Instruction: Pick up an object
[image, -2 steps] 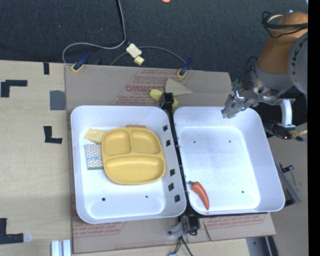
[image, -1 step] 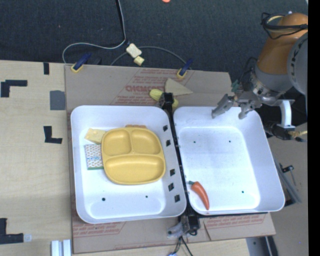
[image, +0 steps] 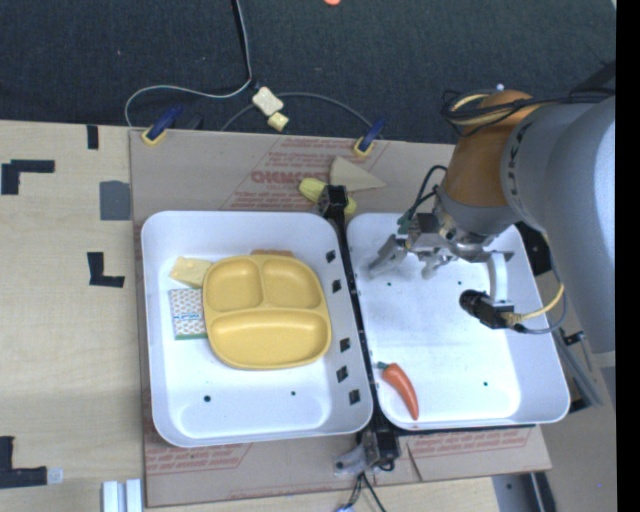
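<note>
Right now the grey arm with its orange band reaches in from the right of the frame, and its two-finger gripper (image: 408, 258) hangs over the upper left part of the right-hand shallow white bin (image: 520, 395). The two metal fingers (image: 384, 258) are splayed apart, and nothing sits between them; the pincer carries no load.

Any object would serve the task, and the nearest candidate looks to be the small orange carrot-shaped toy with a green tip (image: 402, 387), lying flat on the floor of that same bin, toward its lower left corner and close to the wall shared with the neighbouring bin. It lies well apart from the gripper, lower in the frame. Sitting so near the wall, it may leave little room for a finger on that side, which could spoil a grasp.

The left-hand shallow white bin (image: 165, 405) holds a yellow plastic divided plate (image: 266, 310), resting flat near the middle. Two smaller items are tucked against the plate's left edge: a pale yellow flat piece (image: 188, 269) and, just below it, a small patterned box (image: 186, 312). Both touch or nearly touch the plate, so they would be awkward to pinch.

A yellow object (image: 314, 187) rests on the cardboard sheet (image: 200, 170) above the bins, outside either one.
</note>
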